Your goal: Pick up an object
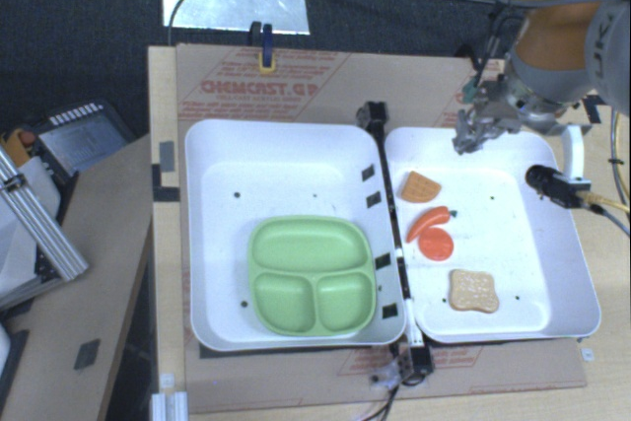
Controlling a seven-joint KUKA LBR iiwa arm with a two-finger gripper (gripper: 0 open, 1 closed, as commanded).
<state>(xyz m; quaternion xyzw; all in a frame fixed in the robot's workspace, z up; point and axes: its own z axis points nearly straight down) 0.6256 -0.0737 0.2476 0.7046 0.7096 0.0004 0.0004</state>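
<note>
Orange wedge (421,186) lies ungrasped in the right bin (552,242); gripper (471,135) hovers above, finger state indeterminate; pickup outstanding.

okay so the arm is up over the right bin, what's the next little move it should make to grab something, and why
Probably shift the pincer toward the bin's left side and lower it over the orange wedge. The pincer hangs near the back of the right bin with nothing visibly between its tips, and that wedge looks like the nearest item, lying apart from the red pieces and the toast slice.
</note>
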